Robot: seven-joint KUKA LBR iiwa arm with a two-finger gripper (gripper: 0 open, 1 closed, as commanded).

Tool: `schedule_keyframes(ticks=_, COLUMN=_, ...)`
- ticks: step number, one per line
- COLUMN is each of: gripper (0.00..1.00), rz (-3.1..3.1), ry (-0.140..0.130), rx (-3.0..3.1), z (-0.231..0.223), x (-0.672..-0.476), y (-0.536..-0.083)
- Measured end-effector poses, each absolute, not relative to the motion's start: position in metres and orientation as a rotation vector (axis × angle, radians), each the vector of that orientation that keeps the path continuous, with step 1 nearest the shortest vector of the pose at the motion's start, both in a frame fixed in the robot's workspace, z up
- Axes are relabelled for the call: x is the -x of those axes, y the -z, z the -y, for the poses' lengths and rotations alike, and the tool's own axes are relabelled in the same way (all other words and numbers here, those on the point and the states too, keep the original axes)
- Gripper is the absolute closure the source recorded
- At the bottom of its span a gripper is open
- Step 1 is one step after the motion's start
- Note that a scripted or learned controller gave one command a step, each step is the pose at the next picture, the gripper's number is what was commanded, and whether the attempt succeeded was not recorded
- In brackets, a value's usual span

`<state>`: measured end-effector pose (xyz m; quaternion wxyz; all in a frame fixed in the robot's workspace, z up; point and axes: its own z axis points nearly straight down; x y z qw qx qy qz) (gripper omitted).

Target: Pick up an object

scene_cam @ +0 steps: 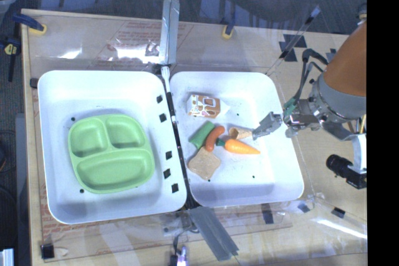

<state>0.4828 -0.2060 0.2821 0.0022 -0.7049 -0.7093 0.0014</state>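
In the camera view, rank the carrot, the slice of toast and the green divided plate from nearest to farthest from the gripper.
1. carrot: right bin, just left of and below the gripper.
2. slice of toast: right bin, farther left, toward the front edge.
3. green divided plate: left bin, beyond the divider.

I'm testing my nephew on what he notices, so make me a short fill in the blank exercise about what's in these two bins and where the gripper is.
1. The green divided plate lies in the ____ bin.
2. The plate has ____ compartments.
3. The toy carrot lies in the ____ bin.
4. The gripper hovers over the right bin just above the ____.

Missing words: left; three; right; carrot
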Motion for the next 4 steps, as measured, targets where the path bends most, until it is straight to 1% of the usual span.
schedule_keyframes(ticks=1, gripper=0.0, rz=2.369, ry=-0.005, rx=2.053, z=0.209, x=-0.533, y=-0.126)
schedule_keyframes(ticks=2, gripper=0.0, rz=2.41, ry=-0.004, rx=2.004, z=0.205, x=-0.551, y=-0.09)
schedule_keyframes(ticks=3, gripper=1.0, rz=2.413, ry=-0.006, rx=1.996, z=0.205, x=-0.552, y=-0.098)
schedule_keyframes(ticks=4, gripper=1.0, rz=2.439, ry=-0.002, rx=1.976, z=0.171, x=-0.615, y=-0.199)
